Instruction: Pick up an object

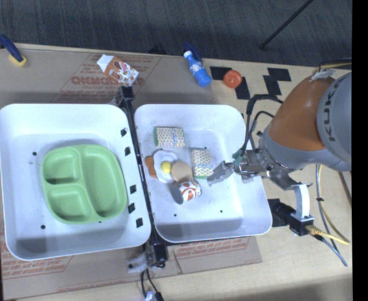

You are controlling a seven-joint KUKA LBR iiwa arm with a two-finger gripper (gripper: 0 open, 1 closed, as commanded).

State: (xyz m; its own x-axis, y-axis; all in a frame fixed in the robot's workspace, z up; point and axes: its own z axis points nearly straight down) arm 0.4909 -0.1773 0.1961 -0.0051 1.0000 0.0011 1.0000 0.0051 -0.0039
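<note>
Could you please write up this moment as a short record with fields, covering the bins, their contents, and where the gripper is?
left bin: holds a green divided tray
right bin: holds two patterned packets, a fried-egg toy, a small can lying down
gripper: inside right bin, right of the packets, nothing seen between its fingers
arm: reaches in from the right
outside bins: blue bottle, orange cap, small carton
</note>
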